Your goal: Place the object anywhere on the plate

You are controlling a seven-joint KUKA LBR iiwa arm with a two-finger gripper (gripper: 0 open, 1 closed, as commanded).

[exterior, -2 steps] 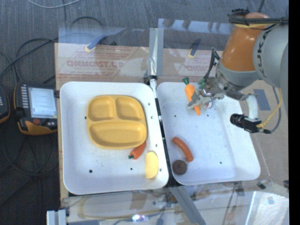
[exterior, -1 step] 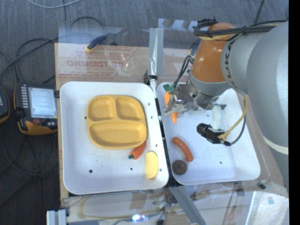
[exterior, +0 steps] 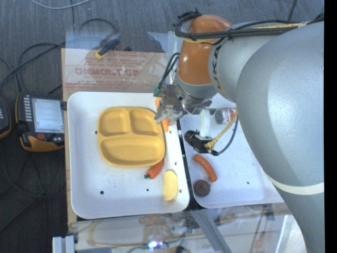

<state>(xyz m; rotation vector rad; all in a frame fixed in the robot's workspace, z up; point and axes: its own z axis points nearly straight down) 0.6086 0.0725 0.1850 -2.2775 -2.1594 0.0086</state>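
Note:
The yellow divided plate [exterior: 130,136] lies in the left bin [exterior: 84,194]. My gripper [exterior: 165,114] hangs over the plate's right rim, close to the wall between the two bins. It is shut on a slim orange carrot-like piece [exterior: 165,125]. The piece's lower tip pokes out below the fingers, and a green end shows above them. That tip is at the plate's right edge; I cannot tell whether it touches the plate.
A second small carrot [exterior: 154,170] lies against the plate's lower right corner, with a pale yellow lemon-like piece [exterior: 169,185] below it. The right bin [exterior: 242,188] holds a red sausage [exterior: 205,167], a brown disc [exterior: 201,187] and a small item [exterior: 225,115] under the arm.

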